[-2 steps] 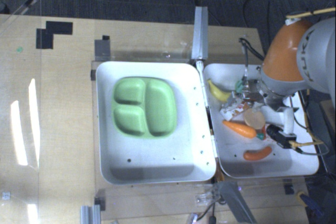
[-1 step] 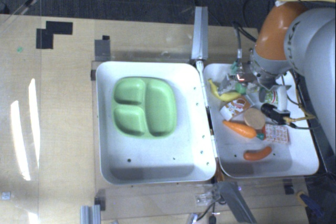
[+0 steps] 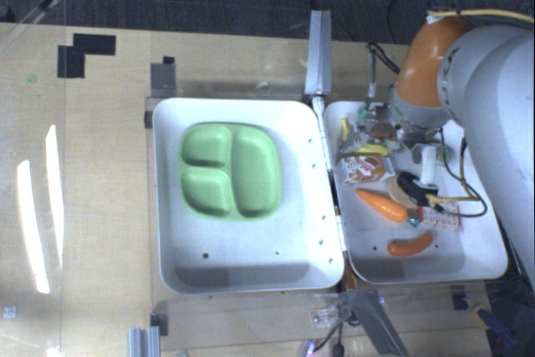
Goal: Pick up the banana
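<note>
Claw (image 3: 378, 130): low over far left of right bin (image 3: 476, 263); open or clamped, cannot tell amid clutter. Banana (image 3: 372, 149): yellow sliver just near of claw, mostly hidden, contact unclear. Carrot (image 3: 382, 205), sausage (image 3: 410, 245): nearer. Arm (image 3: 493, 96): cut off right.

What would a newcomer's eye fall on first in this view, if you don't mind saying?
Probably the pale green divided plate, lying alone in the left bin. Next, the large grey arm with its orange band, reaching over the right bin, where a carrot, a sausage and other small items lie crowded together.
</note>
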